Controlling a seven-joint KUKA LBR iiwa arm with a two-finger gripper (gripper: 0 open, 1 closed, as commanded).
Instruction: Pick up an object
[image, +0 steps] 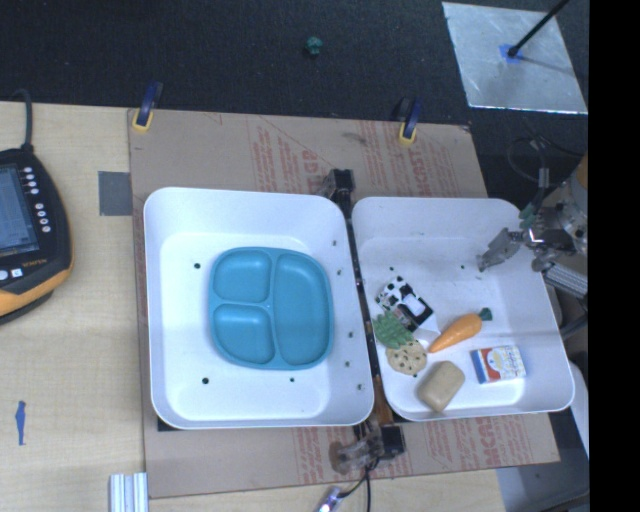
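Two shallow white plastic bins are sitting side by side on the desk, and the right-hand bin (455, 225) is where the action is shaping up. The grey two-finger gripper (497, 252) is hovering over that bin's far right corner, its fingers looking slightly spread and pinching nothing. Every candidate is lying well toward the near side of that bin: an orange toy carrot (456, 332) in the middle, a small white carton with a blue and red label (497, 364) just right of it, a tan rounded block (440, 385) at the near wall, a speckled cookie (406, 357), a green leafy piece (391, 328) and a black-and-white patterned toy (402, 298) toward the left wall. I'm reading this as the approach step, with nothing grasped yet. Next, the gripper is needing to travel toward one item, line up over it and descend. The light blue divided plate (271, 306) in the left bin is lying apart from all this.
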